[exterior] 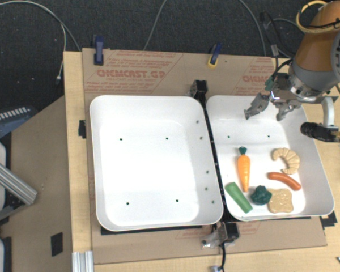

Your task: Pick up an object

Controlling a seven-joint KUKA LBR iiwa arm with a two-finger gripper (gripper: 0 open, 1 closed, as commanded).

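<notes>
The claw [267, 110] hangs spread wide, holding nothing, over the far end of the right bin [317, 203], a glossy white tray. Well apart, at the bin's near end, lie a tapered orange carrot [243, 171], a curled shrimp [287, 159], a smooth sausage [284, 180], a green stick [238, 197], knobbly broccoli [260, 195] and a tan biscuit [280, 201].

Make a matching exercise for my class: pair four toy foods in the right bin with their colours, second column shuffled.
Things:
1. carrot
2. sausage
3. croissant
4. broccoli

Colours:
A. dark green
B. orange
C. pale tan
D. red-orange

Pairs: 1-B, 2-D, 3-C, 4-A
</notes>
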